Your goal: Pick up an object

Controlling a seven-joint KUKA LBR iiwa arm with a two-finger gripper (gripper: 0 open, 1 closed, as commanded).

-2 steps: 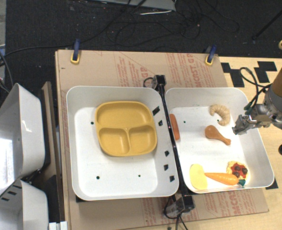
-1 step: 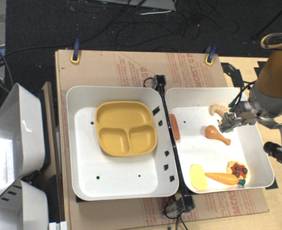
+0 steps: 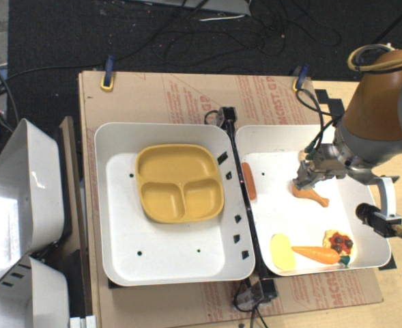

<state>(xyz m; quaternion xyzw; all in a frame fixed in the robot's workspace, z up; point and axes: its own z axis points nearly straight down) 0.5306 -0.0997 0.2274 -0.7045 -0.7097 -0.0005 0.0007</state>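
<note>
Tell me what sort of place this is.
Most likely a robotics lab test bench: a grey and orange arm reaches over two white bins holding toy food such as a carrot, on a cardboard-covered bench with loose cables behind.

arm [image 3: 381,108]: cut off by the right edge, only the wrist end with its orange band in view.
gripper [image 3: 310,181]: its tips lie against the tan curved piece [image 3: 312,195]; whether they are parted or closed is too small to tell.
tan curved piece: upper end hidden under the gripper.
white tubs [image 3: 20,203]: cut off by the left and bottom edges.
red patterned item [image 3: 339,242]: too small to identify.
</note>
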